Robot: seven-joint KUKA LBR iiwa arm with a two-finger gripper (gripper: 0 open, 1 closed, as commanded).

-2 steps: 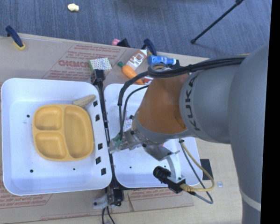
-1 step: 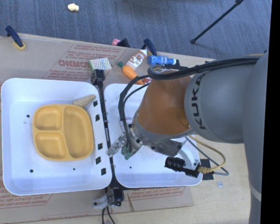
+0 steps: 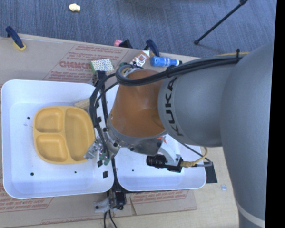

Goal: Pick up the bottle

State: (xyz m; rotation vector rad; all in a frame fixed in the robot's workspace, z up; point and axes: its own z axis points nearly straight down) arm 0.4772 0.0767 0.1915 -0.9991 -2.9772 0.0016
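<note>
Over the tabletop [image 3: 219, 205], single camera view, looking down at a slant. A printed cardboard sheet [image 3: 64, 64] lies under two white bins set side by side.

Left bin [image 3: 10, 128]: holds a yellow divided plate [image 3: 63, 133] with three compartments, lying flat a little left of the bin's centre. The plate's right edge sits near the wall shared with the other bin.

Right bin [image 3: 153, 185]: mostly covered by the arm [image 3: 215, 96], which comes in from the right, grey with an orange band [image 3: 135, 108] above the wrist. Only the near strip of the bin floor shows. Black cables [image 3: 101, 109] run along the arm and down past the wrist.

End effector [image 3: 98, 154]: low over the shared wall between the bins, just beside the plate's right edge. It shows as a small metallic cluster below the wrist; cannot tell whether it is apart or together, and nothing is seen held in it. A black connector [image 3: 164, 162] with a yellow lead sticks out to its right, over the right bin.

Bottle [image 3: 163, 62]: a small blue item with a pale end, apparently the bottle, lying on its side at the far edge of the right bin, just beyond the orange band and well apart from the end effector. An orange-and-white item [image 3: 142, 58] lies just to its left; a speckled packet [image 3: 101, 65] sits further left, near the far corner of the left bin.

Surroundings: blue clamps [image 3: 14, 36] grip the cardboard's far edge. Grey-blue carpet [image 3: 138, 15] beyond, with a small yellow scrap [image 3: 74, 7] on it.
</note>
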